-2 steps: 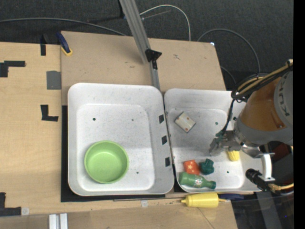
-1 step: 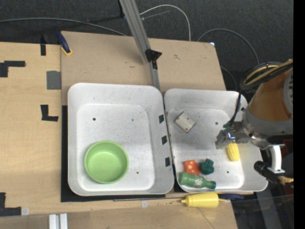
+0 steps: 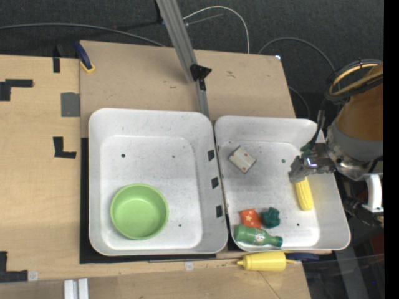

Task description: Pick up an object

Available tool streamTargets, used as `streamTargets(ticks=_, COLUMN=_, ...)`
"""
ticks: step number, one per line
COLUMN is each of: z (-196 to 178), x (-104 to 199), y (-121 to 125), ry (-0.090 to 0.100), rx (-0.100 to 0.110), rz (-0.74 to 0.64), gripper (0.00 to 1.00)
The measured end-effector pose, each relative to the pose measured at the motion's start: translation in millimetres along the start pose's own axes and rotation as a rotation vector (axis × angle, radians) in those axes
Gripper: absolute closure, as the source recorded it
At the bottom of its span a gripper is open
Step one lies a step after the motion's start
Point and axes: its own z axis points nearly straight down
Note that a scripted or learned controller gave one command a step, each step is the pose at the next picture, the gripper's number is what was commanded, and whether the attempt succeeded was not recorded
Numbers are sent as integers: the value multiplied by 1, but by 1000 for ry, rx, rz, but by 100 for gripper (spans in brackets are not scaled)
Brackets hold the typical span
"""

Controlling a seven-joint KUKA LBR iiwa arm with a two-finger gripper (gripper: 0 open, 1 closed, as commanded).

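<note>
1. Far left on my screen is the left bin (image 3: 100, 167), and a green bowl (image 3: 139, 211) sits in its near-left corner, well away from the action.
2. Crossing the divider into the right bin (image 3: 268, 129): a small grey block (image 3: 242, 159) lies tilted near its middle, on its own.
3. Along the near wall I've got a cluster: an orange piece (image 3: 250, 217) touching a dark teal piece (image 3: 270, 216), and a green bottle (image 3: 257, 236) lying on its side just in front of them.
4. A yellow bottle (image 3: 264, 261) lies outside the bin, on the bench edge.
5. Now the target, I reckon: the corn (image 3: 303, 194), lying lengthwise by the right wall.
6. The gripper (image 3: 302, 170) is right above the corn's far end, touching or nearly so. I can't tell how wide the pincer stands from this angle, and I see nothing lifted in it.
7. Risks from here:
   - Contact is at the tip, not the middle, so a close could squeeze the corn out and send it sliding toward the near wall.
   - The corn is rounded and could roll off the grip.
   - The right wall is close; a finger could catch the wall and spoil the descent.
   - If it lifts by one end, the corn may swing and drop.
</note>
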Motion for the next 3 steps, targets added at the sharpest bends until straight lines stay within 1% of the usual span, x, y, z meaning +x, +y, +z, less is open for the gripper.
streamTargets(ticks=1, z=-48, x=0, y=1, ry=0, rx=0, rz=1, gripper=100)
streamTargets(ticks=2, z=-33, x=56, y=13, ry=2, rx=6, rz=-4, gripper=100)
streamTargets(ticks=3, z=-36, x=106, y=26, ry=2, rx=5, rz=-4, gripper=100)
